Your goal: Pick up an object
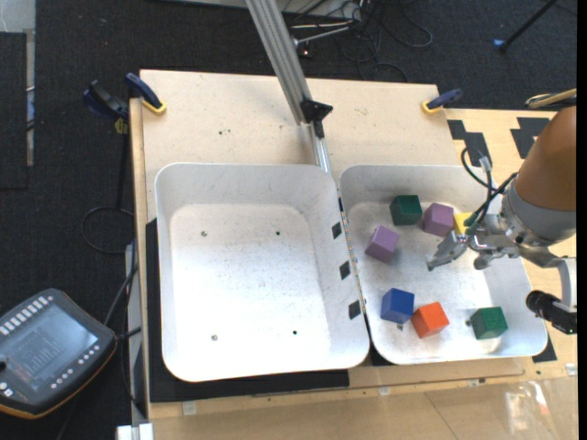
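The right bin (367, 337) holds several cubes: a dark green one (405, 210), two purple ones (438, 218) (382, 243), a blue one (397, 304), an orange one (430, 319) and a green one (489, 322). A bit of a yellow piece (468, 219) peeks out beside the wrist. My gripper (463, 255) hangs over the right bin's middle right, just below the right purple cube. It is open, its two fingers spread with only white bin floor between them. The green cube lies below it, toward the bin's front.
The left bin (165, 246) stands beside the right one. A slanted metal pole (280, 49) comes down to the bins' shared back edge. Clamps sit at the bench's back corners (147, 94) (442, 101). A teach pendant (46, 351) lies at the lower left.
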You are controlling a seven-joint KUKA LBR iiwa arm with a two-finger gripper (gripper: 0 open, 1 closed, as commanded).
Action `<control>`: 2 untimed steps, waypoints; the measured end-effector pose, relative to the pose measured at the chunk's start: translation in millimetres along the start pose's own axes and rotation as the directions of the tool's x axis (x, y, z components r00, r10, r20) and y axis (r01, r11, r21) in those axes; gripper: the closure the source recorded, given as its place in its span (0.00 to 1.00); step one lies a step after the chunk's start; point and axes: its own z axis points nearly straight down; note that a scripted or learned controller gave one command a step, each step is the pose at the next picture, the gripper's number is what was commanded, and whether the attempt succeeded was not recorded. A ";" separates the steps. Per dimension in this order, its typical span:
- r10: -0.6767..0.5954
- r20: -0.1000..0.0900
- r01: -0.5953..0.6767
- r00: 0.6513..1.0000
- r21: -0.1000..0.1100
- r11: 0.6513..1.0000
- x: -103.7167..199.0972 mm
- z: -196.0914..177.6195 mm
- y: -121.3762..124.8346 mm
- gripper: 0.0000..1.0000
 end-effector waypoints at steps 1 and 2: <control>-0.001 0.000 0.001 1.000 -0.001 1.000 6.3 48.5 -7.4 0.00; -0.001 0.002 0.001 1.000 -0.009 1.000 5.3 35.2 -5.4 1.00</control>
